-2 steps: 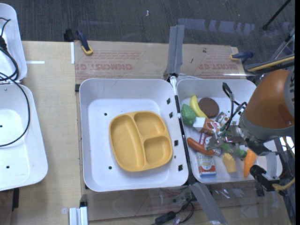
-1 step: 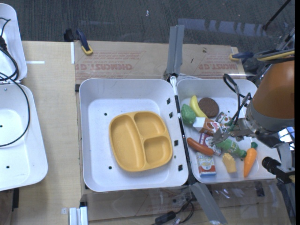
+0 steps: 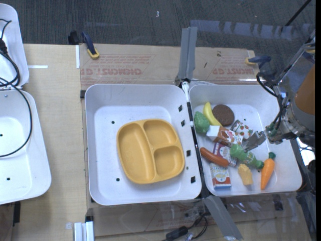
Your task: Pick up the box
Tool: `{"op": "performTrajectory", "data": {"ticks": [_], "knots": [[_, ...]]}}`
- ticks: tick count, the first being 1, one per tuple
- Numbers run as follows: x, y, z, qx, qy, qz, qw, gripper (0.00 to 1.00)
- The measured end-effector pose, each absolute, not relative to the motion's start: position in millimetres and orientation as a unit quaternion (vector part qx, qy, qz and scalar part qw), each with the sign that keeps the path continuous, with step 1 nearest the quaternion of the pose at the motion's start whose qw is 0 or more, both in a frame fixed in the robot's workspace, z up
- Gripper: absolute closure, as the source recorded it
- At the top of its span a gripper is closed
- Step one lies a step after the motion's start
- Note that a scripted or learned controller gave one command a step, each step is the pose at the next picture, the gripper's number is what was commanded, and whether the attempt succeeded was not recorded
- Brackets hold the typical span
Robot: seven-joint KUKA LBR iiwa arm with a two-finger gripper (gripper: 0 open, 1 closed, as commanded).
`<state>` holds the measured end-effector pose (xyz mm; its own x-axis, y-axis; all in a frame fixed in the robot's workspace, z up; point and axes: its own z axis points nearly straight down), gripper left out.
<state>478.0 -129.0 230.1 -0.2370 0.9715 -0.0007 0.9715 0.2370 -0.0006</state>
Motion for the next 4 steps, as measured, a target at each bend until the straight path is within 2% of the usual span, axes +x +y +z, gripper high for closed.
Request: {"op": "performTrajectory", "data": {"ticks": [1,2,3,4], "knots": [[478.7,-129,239,0.618,0.786,-0.0008,0.000,1.00],[489.2,-108,275,0.606,0.795,-0.0006,0.000,1.00],[489.1,-108,275,0.607,0.795,-0.0007,0.000,0.00],[479.5,-106,100,0.581,0.814,0.0000,0.000,0.00]]}}
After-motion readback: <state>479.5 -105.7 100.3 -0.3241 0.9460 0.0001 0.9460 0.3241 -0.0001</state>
